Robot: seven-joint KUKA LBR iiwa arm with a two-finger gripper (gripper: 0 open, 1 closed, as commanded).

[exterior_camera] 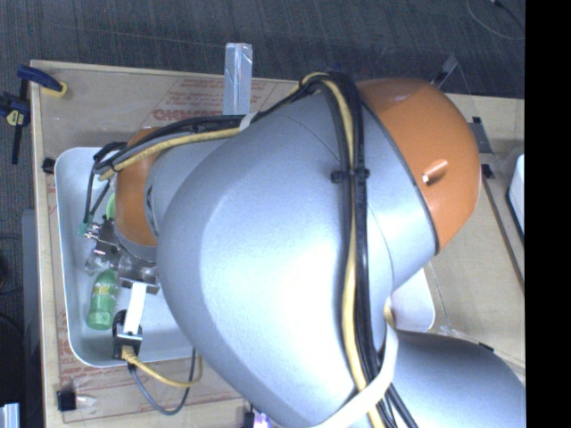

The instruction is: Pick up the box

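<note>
My grey arm, with its orange band, covers most of the view and hides much of both bins. Its wrist reaches down into the left white bin, where the gripper appears as metal hardware close to the bin floor. A green bottle-like object lies on the floor just below the gripper, at its left side. Next to it is a white piece with a black tip, which seems to belong to the arm's end.
A yellow and black cable loops over the left bin's front rim. A silver upright post stands at the back of the wooden bench. Blue clamps grip the bench's back left corner. A sliver of the right bin is visible.
</note>
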